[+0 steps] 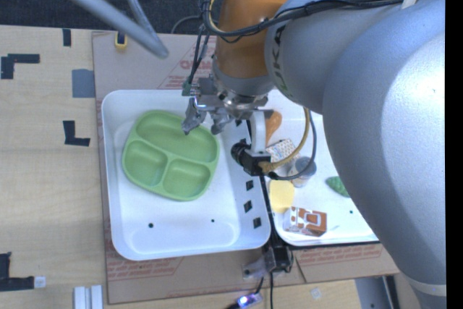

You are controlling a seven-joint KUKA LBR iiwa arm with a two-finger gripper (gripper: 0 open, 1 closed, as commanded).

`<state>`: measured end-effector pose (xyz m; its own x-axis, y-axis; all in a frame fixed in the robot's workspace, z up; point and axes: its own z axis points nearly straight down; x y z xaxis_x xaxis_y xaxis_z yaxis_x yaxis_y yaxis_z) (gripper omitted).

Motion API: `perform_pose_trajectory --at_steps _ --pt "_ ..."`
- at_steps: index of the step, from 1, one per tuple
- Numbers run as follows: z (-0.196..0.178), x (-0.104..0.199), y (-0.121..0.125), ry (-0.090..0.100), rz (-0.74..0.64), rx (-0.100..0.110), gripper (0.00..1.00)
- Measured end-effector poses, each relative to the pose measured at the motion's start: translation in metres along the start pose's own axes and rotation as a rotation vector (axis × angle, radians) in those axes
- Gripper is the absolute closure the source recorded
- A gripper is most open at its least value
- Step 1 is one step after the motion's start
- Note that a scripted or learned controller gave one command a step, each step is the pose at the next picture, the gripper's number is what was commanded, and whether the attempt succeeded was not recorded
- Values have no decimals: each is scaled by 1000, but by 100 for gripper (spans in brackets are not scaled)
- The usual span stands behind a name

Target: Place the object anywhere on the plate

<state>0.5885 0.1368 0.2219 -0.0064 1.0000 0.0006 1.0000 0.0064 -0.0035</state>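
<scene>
Counting what lies on the surface [43,155]: two white bins, one green plate and a handful of small objects. In the left bin [173,239], at the frame's centre, sits the green plate [171,155], with three compartments, all bare. In the right bin [340,234], lower right, I count a yellow piece [281,193], a brown-and-white block [307,221], a small green item [337,186], an orange object [273,124] and a patterned packet [281,150], the last two partly hidden by the arm. From the grey arm with its orange band [253,18] the jaws [205,121] hang over the plate's upper right edge; they look parted with nothing seen between them. Which object is the task's own I cannot tell.
</scene>
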Motion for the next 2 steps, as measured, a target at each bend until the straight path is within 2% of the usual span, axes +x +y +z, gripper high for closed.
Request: perform_pose_trajectory --at_steps 1,2 --pt "-11 31 -19 -1 2 0 100" --pt "-12 30 -18 -1 3 -2 0"
